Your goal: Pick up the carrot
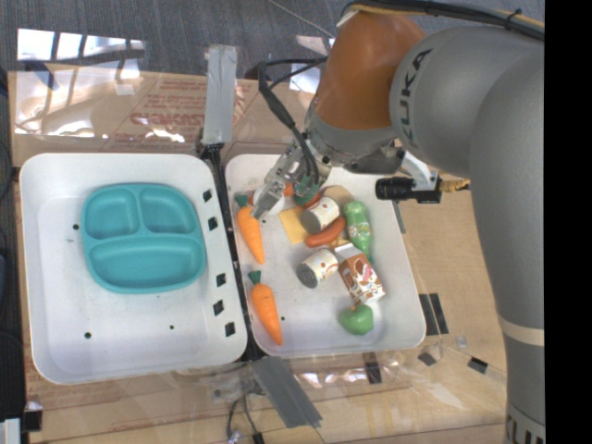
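While the left bin (37,248) carries a teal divided plate (141,237) at the centre left of the frame, the right bin (407,326) is crowded with toy food. Two carrots are seen along its left wall: an upper carrot (251,234) just right of the divider, and a lower carrot (267,313) near the bottom edge. To their right are found a yellow cheese slice (292,225), a sausage (326,235), two small cans (317,267), a green pepper (359,227), a printed carton (362,280) and a green pear (357,320). The gripper (277,191) is placed just above the upper carrot's leafy end, and nothing is seen between its fingers; whether they are spread cannot be told. The grey arm (462,91) fills the upper right.
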Available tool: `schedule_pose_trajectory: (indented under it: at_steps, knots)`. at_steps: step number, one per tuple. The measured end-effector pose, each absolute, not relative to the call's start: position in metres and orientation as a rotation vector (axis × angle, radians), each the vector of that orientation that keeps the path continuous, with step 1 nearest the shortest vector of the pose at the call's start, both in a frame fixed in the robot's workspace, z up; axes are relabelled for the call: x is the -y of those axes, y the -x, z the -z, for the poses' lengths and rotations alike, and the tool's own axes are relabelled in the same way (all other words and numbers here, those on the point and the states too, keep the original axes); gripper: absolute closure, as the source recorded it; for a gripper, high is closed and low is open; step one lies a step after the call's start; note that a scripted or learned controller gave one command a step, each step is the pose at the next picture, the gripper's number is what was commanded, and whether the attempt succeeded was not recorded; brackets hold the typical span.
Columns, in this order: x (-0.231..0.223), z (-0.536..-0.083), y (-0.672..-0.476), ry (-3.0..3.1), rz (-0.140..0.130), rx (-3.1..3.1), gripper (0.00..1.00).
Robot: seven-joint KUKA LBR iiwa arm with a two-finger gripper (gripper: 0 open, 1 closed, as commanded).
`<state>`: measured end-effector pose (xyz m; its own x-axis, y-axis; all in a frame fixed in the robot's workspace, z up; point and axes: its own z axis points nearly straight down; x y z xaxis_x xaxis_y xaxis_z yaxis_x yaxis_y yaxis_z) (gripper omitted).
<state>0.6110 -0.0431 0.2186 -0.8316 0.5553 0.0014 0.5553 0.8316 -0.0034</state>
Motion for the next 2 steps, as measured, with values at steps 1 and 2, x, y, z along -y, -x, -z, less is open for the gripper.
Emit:
schedule_pose_trajectory:
  at_steps: [1, 2]
  knots:
    - [0.04, -0.229, -0.612, 0.898, -0.003, 3.01, 1.0]
    - [-0.012, -0.259, -0.526, 0.928, 0.002, 3.004, 1.0]
